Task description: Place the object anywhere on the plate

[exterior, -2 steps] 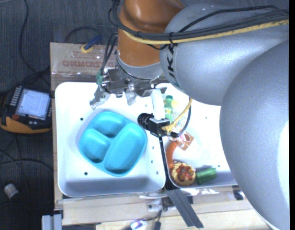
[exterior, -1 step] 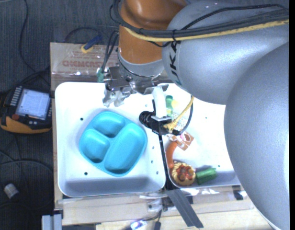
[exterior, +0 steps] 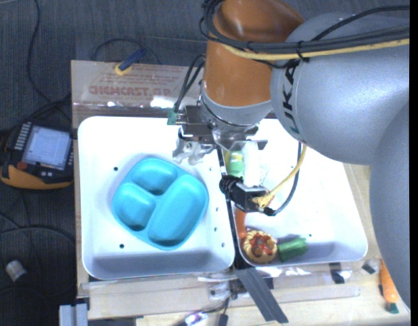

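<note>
Two shallow white bins side by side on the surface (exterior: 87, 97), left bin (exterior: 93, 182) and right bin (exterior: 331, 202). In the left bin, centre-left of the frame, a blue plate (exterior: 160, 201) with three compartments, lying flat, nothing on it. In the right bin, near its lower left corner, a small round pizza-like toy (exterior: 258, 246) with yellow and red topping, and touching it on the right a green toy vegetable (exterior: 292, 247). Just above them, along the wall between the bins, a thin orange-red piece (exterior: 240, 220), partly hidden. Higher, under the wrist, a light green and white object (exterior: 235, 163), close to the dividing wall, still on the right bin's side. Above the middle of the frame, a grey arm (exterior: 345, 87) with an orange band (exterior: 243, 53), reaching in from the right. Pincer (exterior: 207, 148) low over the dividing wall, near the plate's upper right edge; cannot tell whether spread or pressed together, too much covered by the wrist and cables. At the left edge of the frame, a handheld pendant with screen (exterior: 39, 155) on the dark floor.
</note>
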Action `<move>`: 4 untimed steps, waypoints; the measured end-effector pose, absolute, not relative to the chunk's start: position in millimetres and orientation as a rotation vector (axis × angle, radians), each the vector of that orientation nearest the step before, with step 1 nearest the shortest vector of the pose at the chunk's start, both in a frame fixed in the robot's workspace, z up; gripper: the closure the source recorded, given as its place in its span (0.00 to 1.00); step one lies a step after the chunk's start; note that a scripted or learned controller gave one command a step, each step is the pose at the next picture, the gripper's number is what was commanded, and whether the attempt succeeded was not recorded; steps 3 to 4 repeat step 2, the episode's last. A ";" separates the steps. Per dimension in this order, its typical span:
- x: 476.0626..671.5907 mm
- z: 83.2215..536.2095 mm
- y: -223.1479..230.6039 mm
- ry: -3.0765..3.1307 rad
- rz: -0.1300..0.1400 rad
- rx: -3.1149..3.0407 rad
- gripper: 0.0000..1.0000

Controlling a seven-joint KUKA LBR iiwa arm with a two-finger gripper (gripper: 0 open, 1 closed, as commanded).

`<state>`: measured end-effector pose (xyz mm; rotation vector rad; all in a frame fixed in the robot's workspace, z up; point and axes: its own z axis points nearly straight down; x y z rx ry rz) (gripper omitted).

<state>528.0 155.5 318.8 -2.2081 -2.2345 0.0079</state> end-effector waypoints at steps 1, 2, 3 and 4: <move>482.1 225.3 170.9 -2.324 0.009 -2.107 1.00; 482.1 225.4 170.9 -2.325 0.009 -2.107 0.00; 482.1 225.4 170.9 -2.325 0.009 -2.107 0.00; 482.1 225.4 170.9 -2.325 0.009 -2.107 0.00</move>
